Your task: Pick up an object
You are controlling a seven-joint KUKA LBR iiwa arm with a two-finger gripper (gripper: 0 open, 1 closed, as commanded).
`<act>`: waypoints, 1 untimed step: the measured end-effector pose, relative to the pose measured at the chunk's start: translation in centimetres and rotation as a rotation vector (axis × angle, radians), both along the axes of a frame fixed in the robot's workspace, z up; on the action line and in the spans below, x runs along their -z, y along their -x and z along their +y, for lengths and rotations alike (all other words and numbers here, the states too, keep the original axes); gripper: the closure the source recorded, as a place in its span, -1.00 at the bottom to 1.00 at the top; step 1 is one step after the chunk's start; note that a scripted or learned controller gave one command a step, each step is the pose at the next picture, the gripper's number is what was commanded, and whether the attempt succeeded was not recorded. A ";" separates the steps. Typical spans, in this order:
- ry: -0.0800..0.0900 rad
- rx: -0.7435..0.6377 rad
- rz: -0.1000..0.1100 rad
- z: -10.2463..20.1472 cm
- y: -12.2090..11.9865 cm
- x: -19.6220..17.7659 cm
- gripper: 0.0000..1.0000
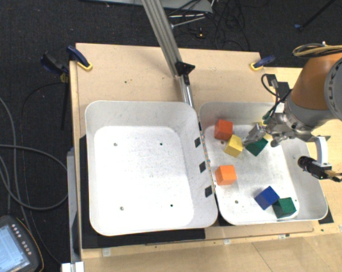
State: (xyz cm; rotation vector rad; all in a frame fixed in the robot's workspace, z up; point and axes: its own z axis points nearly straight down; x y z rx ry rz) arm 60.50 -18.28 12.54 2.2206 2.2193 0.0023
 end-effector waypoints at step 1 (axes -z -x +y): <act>0.002 0.000 -0.005 -0.1 -0.1 -1.3 1.00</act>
